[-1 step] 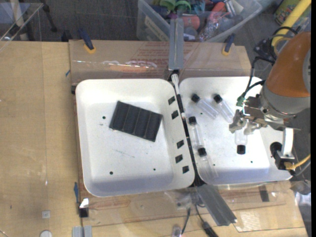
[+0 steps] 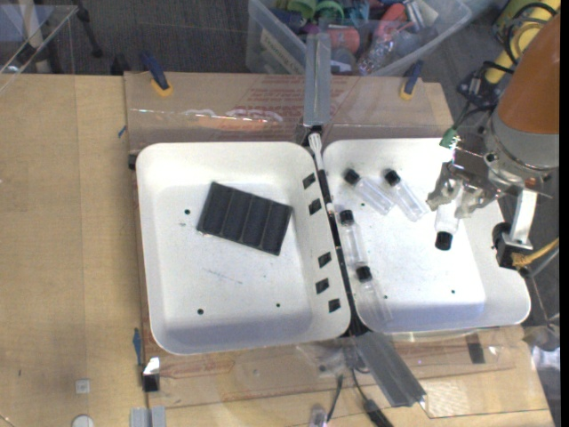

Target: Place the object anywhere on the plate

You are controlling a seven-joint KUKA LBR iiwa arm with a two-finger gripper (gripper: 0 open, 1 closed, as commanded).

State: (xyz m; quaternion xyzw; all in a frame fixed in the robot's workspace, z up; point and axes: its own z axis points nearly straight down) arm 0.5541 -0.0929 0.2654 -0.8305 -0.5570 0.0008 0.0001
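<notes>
The clear vial (image 2: 444,229) with its black cap is seen over the right side of the right bin (image 2: 462,305), hung almost upright, cap end lowest. It is pinched at its upper end between the two fingers of the gripper (image 2: 452,205), so the gripper is clamped on it. The vial is carried above the bin floor, near the right wall. The grey arm (image 2: 524,145) is seen coming in from the right, with the orange band (image 2: 533,87) above the wrist. Other clear vials with black caps are left lying in the same bin: two (image 2: 398,191) (image 2: 366,189) side by side in the upper middle, just left of the gripper, and two more (image 2: 349,229) (image 2: 363,272) laid in a line close along the left wall. The plate (image 2: 244,218), a dark ribbed rectangle, is found across the divider in the left bin (image 2: 169,318), lying flat and a little askew in the upper middle, well apart from the held vial. A row of small black tabs (image 2: 320,258) is spotted down the seam between the two bins. Behind the bins, a clear sheet (image 2: 222,114) is held down on the bench by blue clamps (image 2: 158,82), and further back a clear tub (image 2: 356,16) packed with colourful items is caught at the top edge.
</notes>
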